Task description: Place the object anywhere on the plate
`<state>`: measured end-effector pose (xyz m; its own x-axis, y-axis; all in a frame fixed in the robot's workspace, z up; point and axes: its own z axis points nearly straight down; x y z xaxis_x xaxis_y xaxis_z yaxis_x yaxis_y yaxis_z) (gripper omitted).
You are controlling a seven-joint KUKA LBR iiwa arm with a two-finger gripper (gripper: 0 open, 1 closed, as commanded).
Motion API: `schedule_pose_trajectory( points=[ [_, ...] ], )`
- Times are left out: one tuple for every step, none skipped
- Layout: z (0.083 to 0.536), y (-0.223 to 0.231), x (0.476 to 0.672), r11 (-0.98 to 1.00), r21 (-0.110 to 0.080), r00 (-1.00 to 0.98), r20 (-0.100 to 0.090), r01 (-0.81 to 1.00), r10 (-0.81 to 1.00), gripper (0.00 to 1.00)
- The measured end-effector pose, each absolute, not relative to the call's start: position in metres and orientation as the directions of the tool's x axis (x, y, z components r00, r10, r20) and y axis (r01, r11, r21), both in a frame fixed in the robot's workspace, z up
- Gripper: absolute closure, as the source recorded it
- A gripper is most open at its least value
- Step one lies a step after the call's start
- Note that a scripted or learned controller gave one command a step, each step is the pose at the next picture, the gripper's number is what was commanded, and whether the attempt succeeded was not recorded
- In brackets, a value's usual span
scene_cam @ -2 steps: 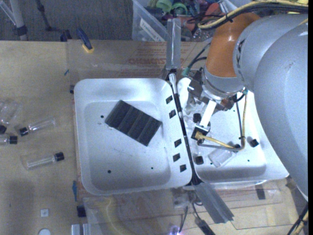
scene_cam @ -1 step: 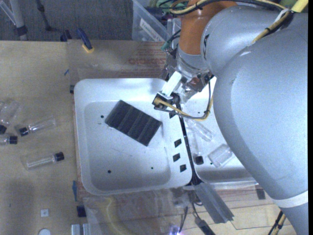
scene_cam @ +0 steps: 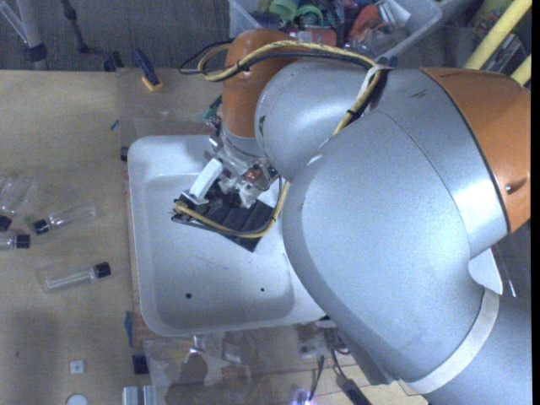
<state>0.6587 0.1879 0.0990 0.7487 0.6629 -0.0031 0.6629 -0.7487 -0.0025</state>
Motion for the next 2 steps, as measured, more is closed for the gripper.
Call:
schedule_pose_trajectory(
  points=[
    [0.175,0.183,0.648,-0.415,0.0,0.415,-0.001,0.91,0.91,1.0],
    [0.213,0.219,0.666,-0.673,0.0,0.673,-0.001,0.739,0.739,1.0]
  ],
)
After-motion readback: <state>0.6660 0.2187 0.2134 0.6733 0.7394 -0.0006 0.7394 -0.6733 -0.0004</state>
